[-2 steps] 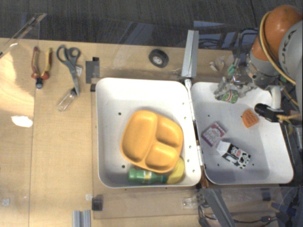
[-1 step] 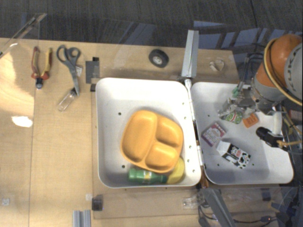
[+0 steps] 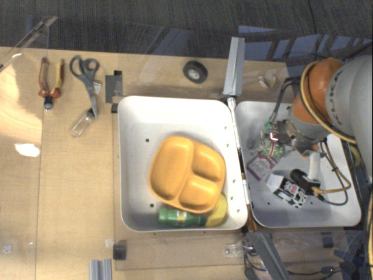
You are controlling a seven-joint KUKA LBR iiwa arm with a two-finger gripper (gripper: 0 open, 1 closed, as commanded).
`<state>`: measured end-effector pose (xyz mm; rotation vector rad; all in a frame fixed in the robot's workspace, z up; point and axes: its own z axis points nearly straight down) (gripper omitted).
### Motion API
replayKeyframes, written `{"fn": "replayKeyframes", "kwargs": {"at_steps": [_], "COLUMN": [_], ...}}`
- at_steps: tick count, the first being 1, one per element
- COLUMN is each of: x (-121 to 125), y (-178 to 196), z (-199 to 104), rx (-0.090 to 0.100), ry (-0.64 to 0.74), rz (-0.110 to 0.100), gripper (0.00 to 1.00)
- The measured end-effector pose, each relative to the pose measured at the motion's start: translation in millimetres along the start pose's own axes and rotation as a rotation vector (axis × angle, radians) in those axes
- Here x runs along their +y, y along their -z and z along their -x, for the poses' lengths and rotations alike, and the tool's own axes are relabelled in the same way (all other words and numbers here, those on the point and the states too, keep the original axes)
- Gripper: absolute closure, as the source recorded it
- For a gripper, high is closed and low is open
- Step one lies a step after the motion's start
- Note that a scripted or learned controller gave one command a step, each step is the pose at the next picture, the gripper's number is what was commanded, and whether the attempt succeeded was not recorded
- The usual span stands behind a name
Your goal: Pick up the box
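Observation:
A small flat box [image 3: 260, 167] with a purplish printed face lies in the right bin [image 3: 344, 214], near its left wall. My gripper [image 3: 273, 143] hangs over that bin's upper left part, just above and to the right of the box; small red and green lights show on its body. The grey arm with its orange band [image 3: 316, 89] reaches in from the right. Whether the gripper touches the box is hidden by its own body.
A white-and-black item [image 3: 289, 189] and a small white piece [image 3: 274, 181] lie beside the box, with a yellow cable [image 3: 333, 186] looping over the bin floor. The left bin [image 3: 134, 156] holds a yellow divided plate [image 3: 188, 172] over a green can [image 3: 176, 216]. Scissors [image 3: 87, 77] and pliers [image 3: 49, 80] lie on the bench.

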<state>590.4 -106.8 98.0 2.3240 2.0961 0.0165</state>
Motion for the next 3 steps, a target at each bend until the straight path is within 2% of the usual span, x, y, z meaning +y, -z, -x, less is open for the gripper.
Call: {"fn": "replayKeyframes", "kwargs": {"at_steps": [1, 2, 3], "x": [-43.0, -40.3, -8.1], "y": [-7.2, 4.5, 139.2], "z": [-9.3, -8.7, -61.4], "rx": [0.001, -0.001, 0.000], "ry": [-0.112, -0.112, -0.040], "rz": [0.000, 0.007, -0.010], "gripper": [0.00, 1.00, 1.00]}}
